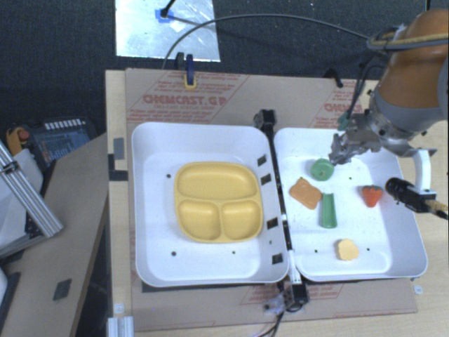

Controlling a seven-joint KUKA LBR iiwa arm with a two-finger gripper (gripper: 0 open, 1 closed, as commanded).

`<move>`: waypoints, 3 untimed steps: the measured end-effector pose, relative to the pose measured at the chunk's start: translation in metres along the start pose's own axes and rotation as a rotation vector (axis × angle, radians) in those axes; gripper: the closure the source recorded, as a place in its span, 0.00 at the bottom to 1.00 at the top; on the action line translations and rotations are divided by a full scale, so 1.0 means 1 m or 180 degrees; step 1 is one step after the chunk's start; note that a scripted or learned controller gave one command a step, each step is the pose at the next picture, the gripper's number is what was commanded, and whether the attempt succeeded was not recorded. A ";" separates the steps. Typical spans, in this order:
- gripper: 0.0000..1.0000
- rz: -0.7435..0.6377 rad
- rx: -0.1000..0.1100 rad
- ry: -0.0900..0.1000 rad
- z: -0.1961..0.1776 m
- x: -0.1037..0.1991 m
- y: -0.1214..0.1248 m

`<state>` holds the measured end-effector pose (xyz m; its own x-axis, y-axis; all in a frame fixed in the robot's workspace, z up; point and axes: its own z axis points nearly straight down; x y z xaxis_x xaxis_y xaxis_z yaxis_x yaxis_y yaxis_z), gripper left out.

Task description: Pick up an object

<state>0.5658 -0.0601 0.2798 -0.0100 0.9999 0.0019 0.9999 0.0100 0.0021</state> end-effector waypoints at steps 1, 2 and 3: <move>1.00 0.0004 0.0002 -0.0002 0.012 0.042 0.001; 1.00 -0.0001 0.0003 0.0000 0.012 0.099 -0.005; 1.00 0.0003 0.0011 0.0000 0.035 0.146 -0.005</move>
